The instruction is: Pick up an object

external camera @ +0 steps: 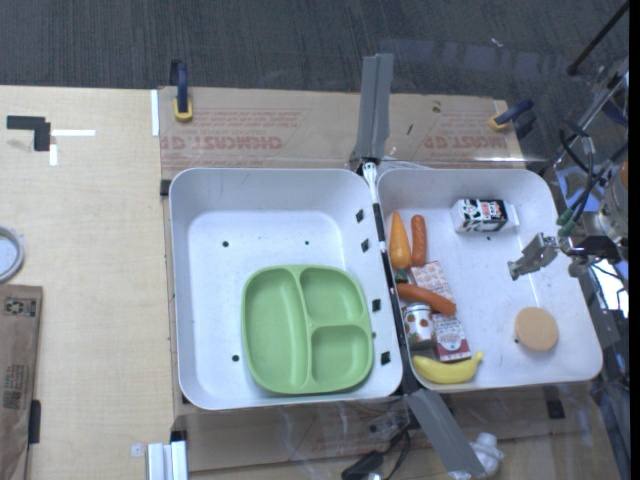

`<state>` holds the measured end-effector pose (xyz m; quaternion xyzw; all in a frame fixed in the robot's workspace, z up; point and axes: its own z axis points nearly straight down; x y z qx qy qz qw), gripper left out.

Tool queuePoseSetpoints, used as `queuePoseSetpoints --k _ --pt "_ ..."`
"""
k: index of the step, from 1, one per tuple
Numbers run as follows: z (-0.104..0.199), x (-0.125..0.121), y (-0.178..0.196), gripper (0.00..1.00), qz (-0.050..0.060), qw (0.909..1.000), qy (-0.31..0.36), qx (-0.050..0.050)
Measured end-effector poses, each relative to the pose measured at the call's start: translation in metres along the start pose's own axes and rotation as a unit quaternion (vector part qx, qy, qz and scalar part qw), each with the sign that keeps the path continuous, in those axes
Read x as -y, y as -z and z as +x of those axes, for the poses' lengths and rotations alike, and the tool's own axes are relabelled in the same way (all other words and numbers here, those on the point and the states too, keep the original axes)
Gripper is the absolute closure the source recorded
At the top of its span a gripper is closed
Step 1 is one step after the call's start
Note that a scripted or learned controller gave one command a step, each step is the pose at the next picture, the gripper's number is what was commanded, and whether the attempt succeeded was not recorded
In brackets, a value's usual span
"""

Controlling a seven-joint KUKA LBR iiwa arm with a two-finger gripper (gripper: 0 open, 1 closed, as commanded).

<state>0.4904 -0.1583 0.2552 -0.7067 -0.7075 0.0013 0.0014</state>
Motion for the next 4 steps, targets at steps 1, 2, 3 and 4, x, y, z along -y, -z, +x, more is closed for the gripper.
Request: queuePoseSetpoints --k 1,2,3,4 --pt "0.040 -0.015 -0.152 0.00 -0.001 0.9999 -0.016 0.000" --pt "0.062 -0.067 -0.159 0.00 -0.005 0.9992 -0.041 0.002" --pt "0.050 -0.164 -0.159 0.00 0.010 0.9961 -0.087 -0.002" --pt "0.038 -0.161 -0.148 1.00 0.014 0.9958 -0.090 0.007"
